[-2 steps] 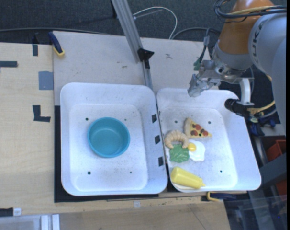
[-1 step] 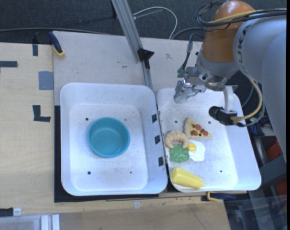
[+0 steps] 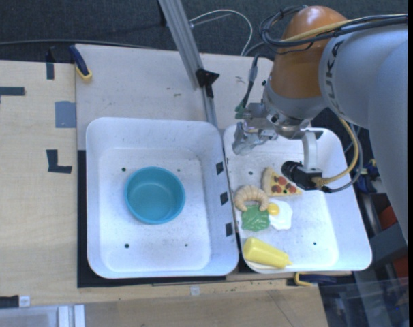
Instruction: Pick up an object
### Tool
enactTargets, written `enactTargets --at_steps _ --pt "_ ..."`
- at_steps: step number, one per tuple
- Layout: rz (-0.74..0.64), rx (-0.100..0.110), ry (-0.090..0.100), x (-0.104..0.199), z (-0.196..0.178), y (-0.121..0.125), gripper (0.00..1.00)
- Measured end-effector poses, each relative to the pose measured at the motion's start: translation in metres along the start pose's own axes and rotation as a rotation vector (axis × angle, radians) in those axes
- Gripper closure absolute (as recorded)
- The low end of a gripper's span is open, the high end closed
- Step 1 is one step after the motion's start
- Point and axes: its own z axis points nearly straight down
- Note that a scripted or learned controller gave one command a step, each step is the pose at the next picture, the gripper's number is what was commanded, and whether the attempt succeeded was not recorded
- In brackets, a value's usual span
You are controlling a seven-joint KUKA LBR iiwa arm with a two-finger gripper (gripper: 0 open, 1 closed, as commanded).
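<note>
The grey arm with the orange band [image 3: 305,53] is reaching in from the right and hanging its metal pincer [image 3: 249,140] over the far left corner of the right-hand shallow white bin [image 3: 343,240]. Whether the pincer is wide or narrow I cannot tell, since its tips are blurring into the white floor below; nothing is showing between them. 5 toy foods are lying in that bin, all nearer the camera than the pincer: a triangular pizza slice with red dots [image 3: 280,182], a tan curved croissant-like pastry [image 3: 251,195] just beside it, a green leafy plastic piece [image 3: 255,219] touching the pastry's near side, a white fried egg with a yellow yolk [image 3: 281,214] touching the green piece, and a yellow corn-shaped piece [image 3: 265,253] resting at the near left rim. In the left-hand shallow white bin [image 3: 104,142], 1 round blue plastic bowl [image 3: 155,195] is sitting upright. Both bins are resting on the pale surface [image 3: 138,80].
</note>
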Motion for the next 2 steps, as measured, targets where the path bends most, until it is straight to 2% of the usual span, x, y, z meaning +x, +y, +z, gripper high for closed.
enactTargets --at_steps 1,2 --pt "0.001 0.002 -0.001 0.034 0.002 -0.030 1.00" --pt "-0.001 0.002 -0.001 0.089 0.006 -0.054 1.00"
